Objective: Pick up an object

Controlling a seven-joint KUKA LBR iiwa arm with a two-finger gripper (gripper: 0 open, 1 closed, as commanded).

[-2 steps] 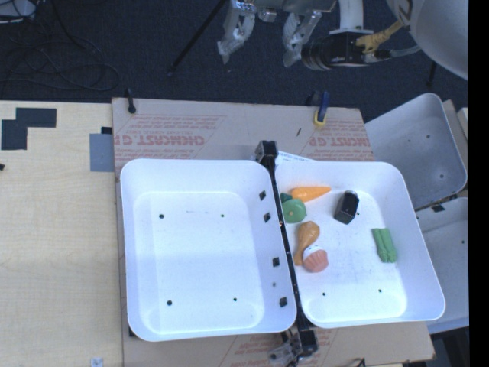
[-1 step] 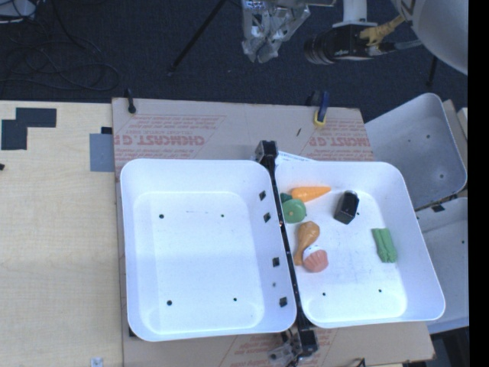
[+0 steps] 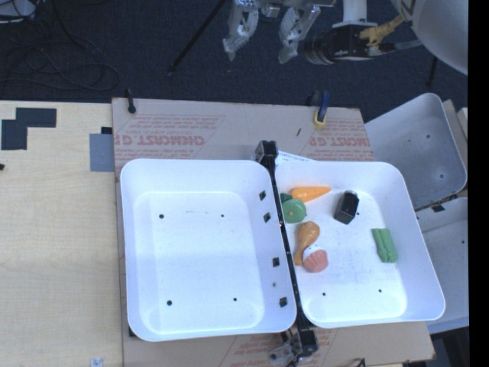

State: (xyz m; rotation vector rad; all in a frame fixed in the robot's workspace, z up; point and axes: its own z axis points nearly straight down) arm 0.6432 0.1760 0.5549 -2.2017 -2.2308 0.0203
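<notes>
The arm (image 3: 428,14) is cut off at two o'clock; the green toy (image 3: 293,209) is partly hidden by the bin divider (image 3: 276,235).

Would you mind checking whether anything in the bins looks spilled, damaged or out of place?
Nothing stands out: the carrot, black block, green piece and other toys lie loosely inside the right bin.

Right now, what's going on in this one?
The arm's gripper hangs high over the far edge of the bench, its fingers spread, with nothing between them. All the objects lie in the right bin: an orange carrot, a green toy, a tan pear-shaped piece, a pink piece, a black block and a green piece. Nothing has been picked up yet.
</notes>
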